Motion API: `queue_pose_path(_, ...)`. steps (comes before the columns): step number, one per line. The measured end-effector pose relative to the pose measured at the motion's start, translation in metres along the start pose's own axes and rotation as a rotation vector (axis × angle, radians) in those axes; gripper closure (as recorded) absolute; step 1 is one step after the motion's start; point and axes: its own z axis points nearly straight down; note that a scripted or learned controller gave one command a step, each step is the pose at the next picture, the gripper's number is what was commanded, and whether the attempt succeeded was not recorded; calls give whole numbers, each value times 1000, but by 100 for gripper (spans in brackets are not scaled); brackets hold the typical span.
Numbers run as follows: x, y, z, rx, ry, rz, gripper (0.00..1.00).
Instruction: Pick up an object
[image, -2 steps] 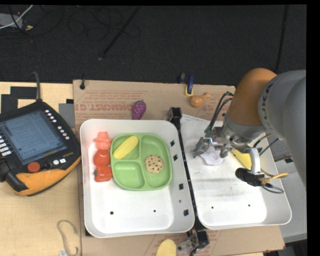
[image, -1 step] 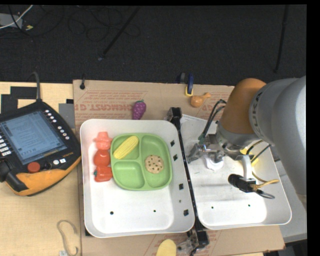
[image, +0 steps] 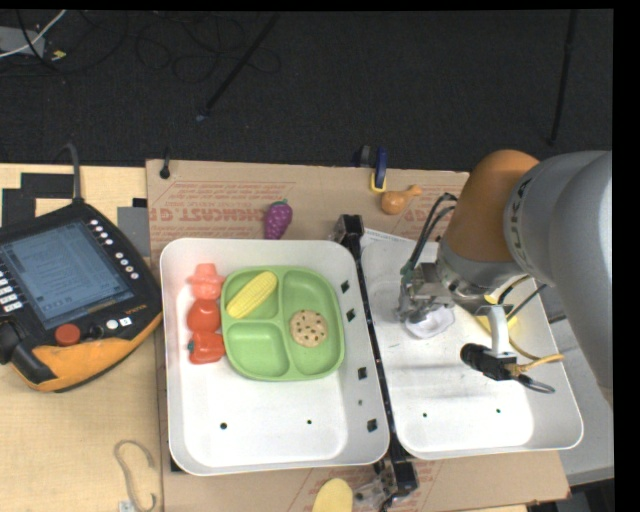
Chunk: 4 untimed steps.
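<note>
Camera view: pale wooden table (image: 60, 440) under brown cardboard sheet (image: 220, 200), seemingly dark cloth (image: 300, 80) behind; grey-orange control tablet (image: 65, 285) at left edge; pincer (image: 425, 318) low in right white bin (image: 480, 425), its state I cannot tell.

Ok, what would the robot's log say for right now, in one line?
pincer: over right bin | left bin: green plate holding corn cob and cookie, red toy beside plate

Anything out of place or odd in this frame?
Yes, three small toys lie outside the bins, on the cardboard. A purple grape bunch sits behind the left bin, an orange piece behind the right bin, and a yellow piece in front of the gap between them.
</note>
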Motion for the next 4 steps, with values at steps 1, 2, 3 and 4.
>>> queue_pose_path(1, -10, 4, -57, -6, -2, 4, 100)
queue_pose_path(2, -11, 5, -121, -7, -2, 1, 100)
queue_pose_path(3, -12, 6, -131, -3, -1, 0, 100)
queue_pose_path(4, 32, 12, -124, 0, 1, -3, 100)
